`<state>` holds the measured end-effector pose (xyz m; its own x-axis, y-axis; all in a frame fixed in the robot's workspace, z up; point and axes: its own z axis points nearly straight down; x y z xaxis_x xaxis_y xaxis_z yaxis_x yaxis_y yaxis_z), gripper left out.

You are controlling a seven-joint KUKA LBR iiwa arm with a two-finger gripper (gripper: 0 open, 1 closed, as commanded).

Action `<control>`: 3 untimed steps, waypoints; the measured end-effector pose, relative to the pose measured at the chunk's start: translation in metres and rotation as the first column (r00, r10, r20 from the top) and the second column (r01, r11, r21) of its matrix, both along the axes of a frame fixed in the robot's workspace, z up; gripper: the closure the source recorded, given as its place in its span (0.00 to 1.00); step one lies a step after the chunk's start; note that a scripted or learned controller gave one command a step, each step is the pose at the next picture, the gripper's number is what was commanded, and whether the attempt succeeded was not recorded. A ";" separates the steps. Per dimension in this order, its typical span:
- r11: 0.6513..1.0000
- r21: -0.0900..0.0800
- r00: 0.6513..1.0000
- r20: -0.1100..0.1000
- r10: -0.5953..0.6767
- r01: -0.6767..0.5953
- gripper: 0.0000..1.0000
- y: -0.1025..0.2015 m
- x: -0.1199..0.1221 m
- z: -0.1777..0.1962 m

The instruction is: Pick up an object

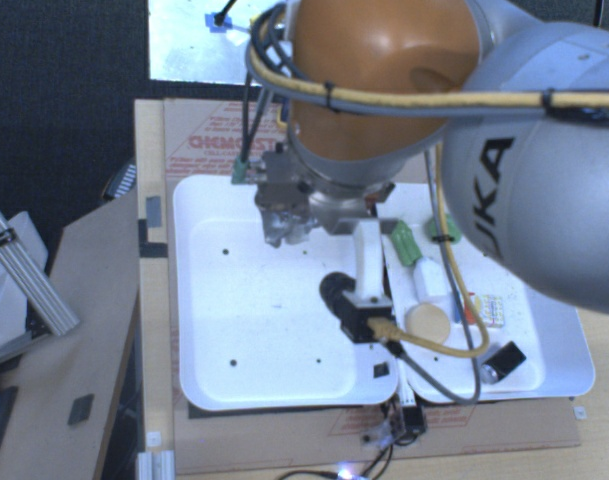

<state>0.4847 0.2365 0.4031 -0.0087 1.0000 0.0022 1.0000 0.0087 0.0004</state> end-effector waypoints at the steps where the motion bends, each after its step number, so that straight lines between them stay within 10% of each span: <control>1: 1.000 0.007 1.000 0.016 -0.003 0.003 1.00 -0.002 0.002 0.141; 2: 1.000 -0.005 1.000 0.000 -0.017 0.017 1.00 -0.096 0.074 0.100; 3: 1.000 -0.003 1.000 -0.008 -0.002 0.002 1.00 -0.049 0.077 0.004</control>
